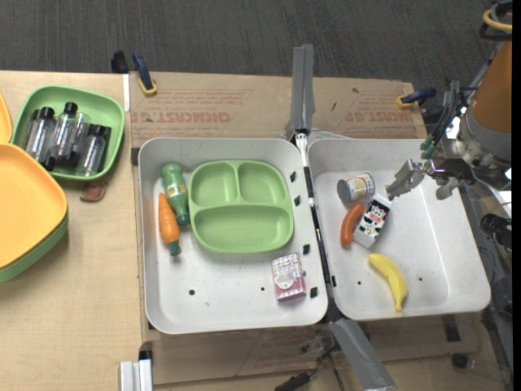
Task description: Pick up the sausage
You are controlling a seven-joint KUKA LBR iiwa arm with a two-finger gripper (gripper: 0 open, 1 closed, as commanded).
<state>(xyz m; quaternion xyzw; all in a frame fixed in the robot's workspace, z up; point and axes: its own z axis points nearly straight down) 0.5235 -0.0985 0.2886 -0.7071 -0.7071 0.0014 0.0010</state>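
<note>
Gripper (404, 179) hovers over the right bin's (456, 300) back edge, grip state unclear, nothing visibly held; sausage (352, 223) lies free mid-bin beside the carton (373, 221).

Place: a robot test lab
Desk (73, 332): pale wood, with taped-down cardboard (244, 108) held by clamps (145, 76)
Bins (163, 300): two white trays of toy food
Floor (244, 15): grey carpet
Side stock: orange plates (24, 210), green dish (69, 133) of small bottles

Two white bins (155, 218) hold one sausage (352, 223), one banana (390, 278), one carrot (168, 223), one can (356, 188), one divided plate (240, 204).
</note>
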